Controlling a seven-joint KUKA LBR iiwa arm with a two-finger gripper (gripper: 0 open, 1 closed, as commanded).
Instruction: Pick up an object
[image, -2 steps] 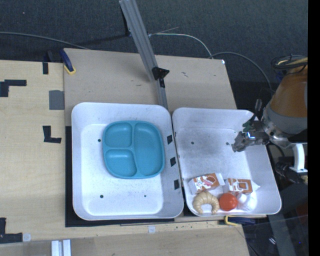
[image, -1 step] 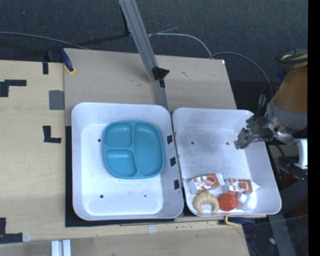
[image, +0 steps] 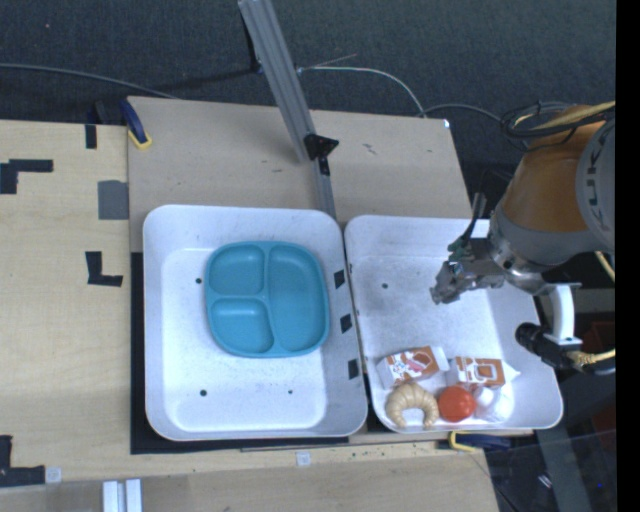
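Gripper (image: 447, 290) hangs over the right bin (image: 400, 250), upper right part, above bare floor. Jaws: can't tell — they read as one dark blurred clump, and nothing visible is held between them.

Pickable items sit clustered in the right bin's near corner, well apart from the gripper:
- croissant (image: 413, 402) — curved, long axis roughly left-right, ends curling toward the near wall
- red ball (image: 457, 403) just right of it, touching or nearly so; no axis to speak of
- two flat packets, white with red-orange print: left packet (image: 412, 364) long axis left-right with a slight tilt, right packet (image: 483, 373) beside it, about the same heading, lying partly over something white

Left bin (image: 170, 320) holds a teal divided plate (image: 268, 298), three compartments, lying flat toward the far side.

Bins touch along the middle seam. Both rest on a tan wooden bench (image: 60, 330) with black tape marks. A grey metal strut (image: 285, 85) slants in from the top. Dark carpet (image: 420, 40) beyond, with thin cables (image: 385, 80) trailing across it.
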